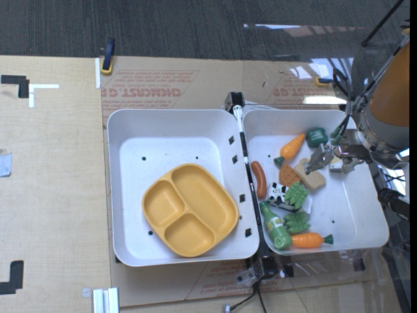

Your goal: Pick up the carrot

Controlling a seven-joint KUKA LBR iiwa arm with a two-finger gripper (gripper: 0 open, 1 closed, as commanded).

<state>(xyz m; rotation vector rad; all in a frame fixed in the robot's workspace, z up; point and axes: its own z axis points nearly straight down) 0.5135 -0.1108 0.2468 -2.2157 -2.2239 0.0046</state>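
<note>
Arm [384, 103] reaching in from right, tool [320, 162] spread open, empty, low beside carrot [292, 146], right bin [355, 230].

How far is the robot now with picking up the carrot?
Nothing looks done yet. One carrot lies in the right bin near its top, and a second carrot lies at the bin's front edge; both rest on the floor of the bin. In hand: the pincer is low in the bin, just right of the upper carrot, with nothing visible between its fingers. Left: grasping a carrot and lifting it.
</note>
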